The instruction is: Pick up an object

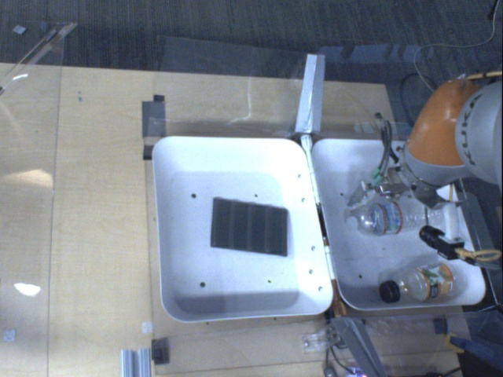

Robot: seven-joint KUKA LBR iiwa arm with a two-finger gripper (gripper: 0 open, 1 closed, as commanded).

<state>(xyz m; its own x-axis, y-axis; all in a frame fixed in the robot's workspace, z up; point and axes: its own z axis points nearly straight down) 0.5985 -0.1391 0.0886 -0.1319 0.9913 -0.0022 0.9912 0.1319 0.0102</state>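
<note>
Reaching in from the right, the grey arm [486,128] is leaning over the right bin [342,159] of the 2 on the bench [78,210], with its orange band [438,128] showing above that bin's far right corner. The gripper [383,184] is pointing down into the bin, just beside the far side of a clear plastic bottle [383,219]. Glare and tangled parts are hiding its tip, so I cannot tell whether the tool is standing apart or closed together, nor whether it is touching the bottle. Nothing is showing clamped in it.

The clear bottle is lying on its side near the middle of the right bin, on the white floor. A 2nd bottle [423,283] (amber-tinted, with a pale label) is lying along the near wall of the same bin, its black cap [389,291] pointing toward the left bin [169,210]. The 2 bottles are lying apart from each other.

A dark ribbed rectangular pad [249,226] is lying flat in the middle of the left bin, away from all 4 walls and well apart from the gripper.
</note>
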